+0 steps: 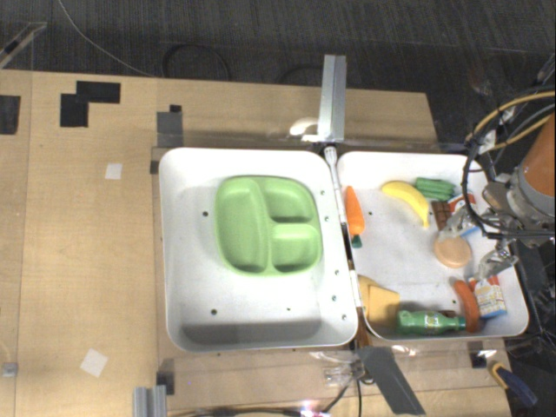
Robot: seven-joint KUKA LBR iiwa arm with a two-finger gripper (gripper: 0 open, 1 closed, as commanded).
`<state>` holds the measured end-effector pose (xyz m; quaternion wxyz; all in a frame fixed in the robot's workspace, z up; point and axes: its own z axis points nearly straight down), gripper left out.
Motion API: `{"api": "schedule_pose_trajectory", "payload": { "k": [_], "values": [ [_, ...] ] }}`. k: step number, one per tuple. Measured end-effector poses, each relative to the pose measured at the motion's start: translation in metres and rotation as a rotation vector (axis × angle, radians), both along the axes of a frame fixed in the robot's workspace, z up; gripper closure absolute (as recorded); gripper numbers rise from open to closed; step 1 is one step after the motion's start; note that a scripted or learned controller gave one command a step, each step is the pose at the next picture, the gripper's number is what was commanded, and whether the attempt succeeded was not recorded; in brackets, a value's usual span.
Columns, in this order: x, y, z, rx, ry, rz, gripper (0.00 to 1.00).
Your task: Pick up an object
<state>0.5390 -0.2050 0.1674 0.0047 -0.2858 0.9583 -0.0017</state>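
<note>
The right bin (pixel 408 155) holds several small things. An orange carrot (pixel 352 210) lies along its left wall, with a yellow banana (pixel 408 200) and a green vegetable (pixel 434 187) toward the back. Near the middle right are a tan round disc (pixel 452 252) and a brown block (pixel 445 214). A green bottle (pixel 430 321), a yellow wedge (pixel 380 299) and a red sausage (pixel 466 302) lie at the front. My gripper (pixel 499 259) hangs at this bin's right edge, beside the disc and above a small white carton (pixel 492 299). Nothing is seen held in it.
The left bin (pixel 187 233) holds a green divided plate (pixel 265 224). A metal post (pixel 334 102) stands behind the seam between the bins. Cables (pixel 486 137) loop around the arm (pixel 534 181) at the right. Wooden bench top (pixel 78 250) extends to the left.
</note>
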Motion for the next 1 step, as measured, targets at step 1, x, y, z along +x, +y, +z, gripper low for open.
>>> {"api": "schedule_pose_trajectory", "payload": {
  "k": [1],
  "values": [
    [-0.0372, 0.0248, -0.0762, -0.002, -0.012, -0.201, 0.0]
  ]
}}
